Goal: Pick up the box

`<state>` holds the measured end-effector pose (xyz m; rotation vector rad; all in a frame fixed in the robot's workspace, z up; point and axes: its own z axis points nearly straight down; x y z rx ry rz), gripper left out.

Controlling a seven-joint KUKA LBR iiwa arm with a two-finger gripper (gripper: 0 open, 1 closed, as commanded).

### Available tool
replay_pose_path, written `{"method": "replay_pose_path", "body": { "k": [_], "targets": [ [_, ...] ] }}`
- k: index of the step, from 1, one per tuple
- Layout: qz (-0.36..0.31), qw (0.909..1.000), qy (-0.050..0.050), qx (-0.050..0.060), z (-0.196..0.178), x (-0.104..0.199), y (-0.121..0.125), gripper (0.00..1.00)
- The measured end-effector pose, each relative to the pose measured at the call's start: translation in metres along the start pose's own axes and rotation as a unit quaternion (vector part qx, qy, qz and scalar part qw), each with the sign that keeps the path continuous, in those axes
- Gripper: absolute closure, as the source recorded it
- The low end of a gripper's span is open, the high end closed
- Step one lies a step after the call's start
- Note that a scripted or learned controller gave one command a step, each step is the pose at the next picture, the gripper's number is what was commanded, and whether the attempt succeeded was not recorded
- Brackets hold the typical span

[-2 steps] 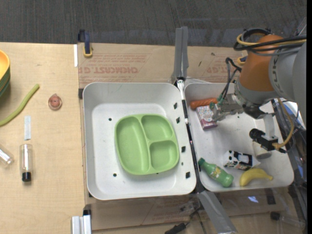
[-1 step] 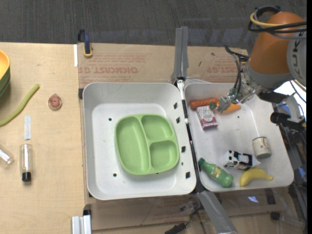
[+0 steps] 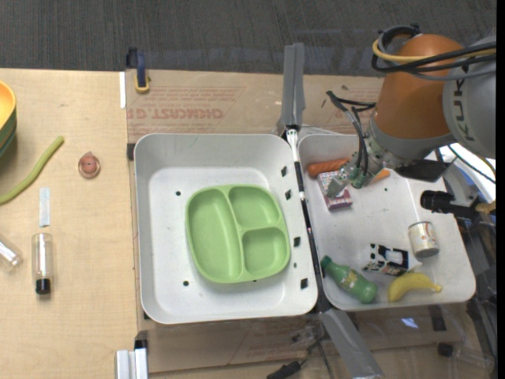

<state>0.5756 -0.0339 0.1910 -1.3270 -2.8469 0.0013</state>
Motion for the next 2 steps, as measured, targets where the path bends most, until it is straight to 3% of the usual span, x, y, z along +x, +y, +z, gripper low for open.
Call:
{"method": "replay_pose_path", "body": {
  "k": [1, 2],
  "targets": [
    [0.057, 0.9984, -0.001, 0.000, -0.069, -0.026, 0.061, 1.00],
    [-0.028, 0.9996, 0.000, 0.000, 0.000, -0.005, 0.015, 1.00]
  ]
}}
